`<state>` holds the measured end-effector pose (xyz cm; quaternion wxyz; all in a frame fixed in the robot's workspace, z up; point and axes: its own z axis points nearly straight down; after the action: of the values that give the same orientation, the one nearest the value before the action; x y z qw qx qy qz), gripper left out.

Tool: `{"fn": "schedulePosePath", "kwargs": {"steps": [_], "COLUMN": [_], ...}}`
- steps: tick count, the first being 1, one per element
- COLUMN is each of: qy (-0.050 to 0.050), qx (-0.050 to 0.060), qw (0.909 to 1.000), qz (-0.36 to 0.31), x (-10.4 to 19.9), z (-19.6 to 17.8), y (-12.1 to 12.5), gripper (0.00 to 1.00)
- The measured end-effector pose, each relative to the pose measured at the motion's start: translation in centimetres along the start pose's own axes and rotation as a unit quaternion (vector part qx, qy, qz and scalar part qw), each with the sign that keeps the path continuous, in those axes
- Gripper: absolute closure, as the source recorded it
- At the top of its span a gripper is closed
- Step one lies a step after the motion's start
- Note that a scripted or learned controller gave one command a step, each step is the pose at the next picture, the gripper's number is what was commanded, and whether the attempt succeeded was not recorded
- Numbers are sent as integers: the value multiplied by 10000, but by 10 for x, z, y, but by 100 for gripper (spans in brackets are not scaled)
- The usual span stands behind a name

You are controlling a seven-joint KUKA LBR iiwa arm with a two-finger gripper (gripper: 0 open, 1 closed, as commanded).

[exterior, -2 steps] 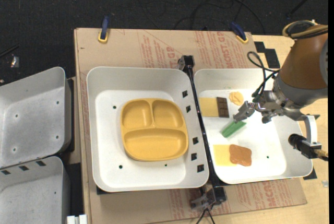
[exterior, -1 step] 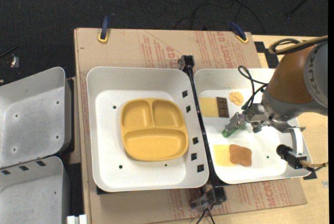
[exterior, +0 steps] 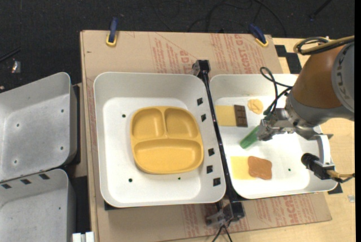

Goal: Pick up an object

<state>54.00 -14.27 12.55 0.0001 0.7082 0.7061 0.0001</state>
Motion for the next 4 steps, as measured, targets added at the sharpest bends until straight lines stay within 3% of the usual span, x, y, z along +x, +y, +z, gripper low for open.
{"fn": "schedulePosePath", "kwargs": {"steps": [1, 3, 4], "qy": [-5, -12, 2], "qx": [-18, -37, 4], "qw": [10000, 10000, 10000], "qz": [-27, -31, -46], "x": [2, 4, 47], "z": [-43, -163, -156], "y": [3, -4, -4], "gripper": [100, 100, 100]}}
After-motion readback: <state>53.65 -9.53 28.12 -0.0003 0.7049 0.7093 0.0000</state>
